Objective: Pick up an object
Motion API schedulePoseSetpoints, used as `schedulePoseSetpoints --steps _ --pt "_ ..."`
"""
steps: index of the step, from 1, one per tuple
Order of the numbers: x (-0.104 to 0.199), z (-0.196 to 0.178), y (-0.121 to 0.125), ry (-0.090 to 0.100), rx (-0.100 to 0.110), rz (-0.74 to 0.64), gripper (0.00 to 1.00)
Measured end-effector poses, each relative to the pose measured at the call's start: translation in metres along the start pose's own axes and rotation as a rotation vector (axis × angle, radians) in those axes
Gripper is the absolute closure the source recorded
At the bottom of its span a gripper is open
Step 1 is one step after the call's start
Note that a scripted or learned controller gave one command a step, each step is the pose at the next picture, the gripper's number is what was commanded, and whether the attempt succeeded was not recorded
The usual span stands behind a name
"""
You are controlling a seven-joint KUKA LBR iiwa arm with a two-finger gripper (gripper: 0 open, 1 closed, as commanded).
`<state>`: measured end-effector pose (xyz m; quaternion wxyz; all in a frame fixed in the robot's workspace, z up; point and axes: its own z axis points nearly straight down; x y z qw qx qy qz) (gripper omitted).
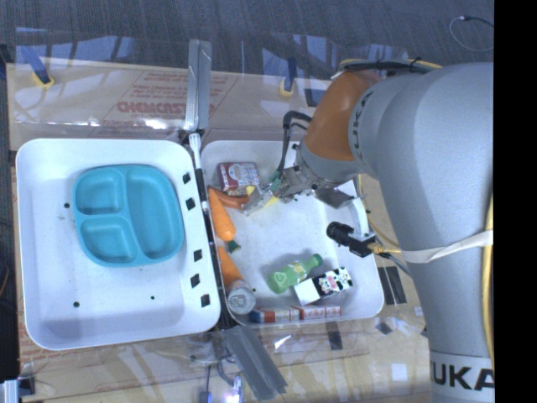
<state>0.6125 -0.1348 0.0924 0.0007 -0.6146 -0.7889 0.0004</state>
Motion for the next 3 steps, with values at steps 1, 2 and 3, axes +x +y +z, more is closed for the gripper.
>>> schedulePoseSetpoints --steps 1,2,3 --pt "0.001 -0.01 -0.001 0.0 0.007 -0.007 1.0" --pt "0.001 -0.009 -0.001 0.0 0.008 -0.008 0.0" --pt "0.027 0.0 0.043 0.0 0.001 -0.05 0.0"
